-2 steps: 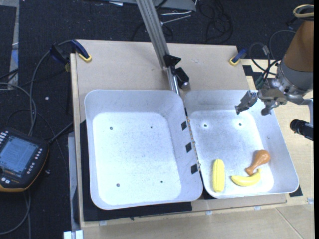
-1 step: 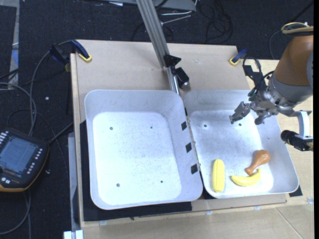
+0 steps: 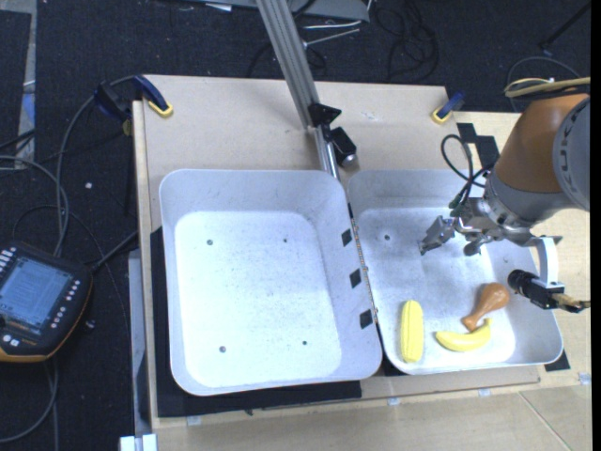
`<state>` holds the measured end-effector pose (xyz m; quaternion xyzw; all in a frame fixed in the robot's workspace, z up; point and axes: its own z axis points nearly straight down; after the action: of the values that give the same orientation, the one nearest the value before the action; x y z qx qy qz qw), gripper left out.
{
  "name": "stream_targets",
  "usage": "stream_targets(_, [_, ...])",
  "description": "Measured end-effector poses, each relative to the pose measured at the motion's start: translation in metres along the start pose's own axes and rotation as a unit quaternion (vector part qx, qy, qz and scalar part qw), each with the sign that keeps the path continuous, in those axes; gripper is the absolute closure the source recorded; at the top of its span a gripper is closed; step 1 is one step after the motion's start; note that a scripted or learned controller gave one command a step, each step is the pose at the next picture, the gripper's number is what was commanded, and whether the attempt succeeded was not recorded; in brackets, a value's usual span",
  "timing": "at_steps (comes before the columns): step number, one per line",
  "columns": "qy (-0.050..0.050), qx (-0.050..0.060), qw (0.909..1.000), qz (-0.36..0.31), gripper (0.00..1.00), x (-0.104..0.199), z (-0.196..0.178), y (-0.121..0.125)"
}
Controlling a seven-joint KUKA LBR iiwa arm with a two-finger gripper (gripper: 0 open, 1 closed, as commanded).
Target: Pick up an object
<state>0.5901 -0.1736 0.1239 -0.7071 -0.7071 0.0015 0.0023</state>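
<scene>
Plainly we hang our tool [image 3: 449,235], fingers parted and holding nothing, above the right bin [image 3: 394,216], since corn [image 3: 411,331], banana [image 3: 463,340] and drumstick [image 3: 489,303] lie nearer its front.

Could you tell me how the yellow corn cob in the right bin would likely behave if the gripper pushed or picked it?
The corn cob looks rounded and lies flat, so it may roll sideways when nudged. It looks like a stiff toy, likely light. Its smooth surface might slip.
</scene>
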Motion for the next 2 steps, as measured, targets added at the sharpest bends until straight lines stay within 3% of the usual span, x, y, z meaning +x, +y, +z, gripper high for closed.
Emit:
stream_targets(1, [0.000,-0.001,1.0000,0.000,0.00,0.000,0.030,0.000])
stream_targets(2, [-0.001,-0.003,1.0000,0.000,1.00,0.000,0.018,0.000])
